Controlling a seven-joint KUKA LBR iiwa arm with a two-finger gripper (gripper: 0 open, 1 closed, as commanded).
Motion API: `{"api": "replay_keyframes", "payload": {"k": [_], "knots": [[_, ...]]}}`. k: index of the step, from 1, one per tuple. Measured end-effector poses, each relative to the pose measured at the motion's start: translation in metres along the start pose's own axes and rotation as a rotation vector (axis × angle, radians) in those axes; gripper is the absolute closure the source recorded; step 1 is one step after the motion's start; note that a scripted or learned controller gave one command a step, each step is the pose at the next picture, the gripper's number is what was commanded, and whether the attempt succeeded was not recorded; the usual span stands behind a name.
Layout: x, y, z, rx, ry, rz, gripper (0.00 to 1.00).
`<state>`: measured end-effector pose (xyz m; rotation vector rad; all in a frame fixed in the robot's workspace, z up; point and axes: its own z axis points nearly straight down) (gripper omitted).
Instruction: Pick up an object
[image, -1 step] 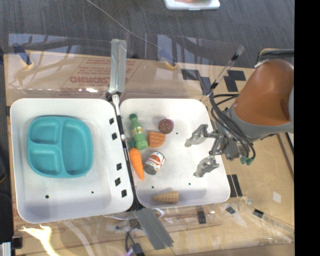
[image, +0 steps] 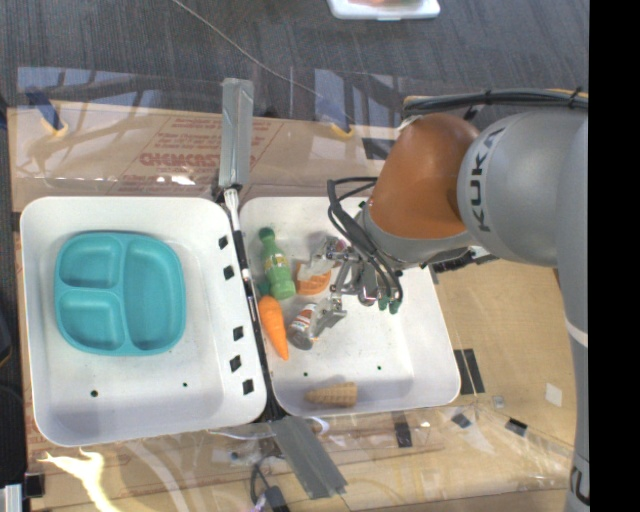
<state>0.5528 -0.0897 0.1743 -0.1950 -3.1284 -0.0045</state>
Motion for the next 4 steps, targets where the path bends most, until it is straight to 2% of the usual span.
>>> {"api": "replay_keyframes", "payload": {"k": [1,2,3,4], "knots": [[-0.067,-0.038,0.083,0.003,-0.007,0.030,0.00],[-0.098,-0.071,0.079,0.003,-0.012,0.143,0.00],[-0.102,-0.077,0.079,0.000,-0.012,0.673,0.00],[-0.101,-0.043,0.081,-0.003,-0.010,1.141,0.00]]}}
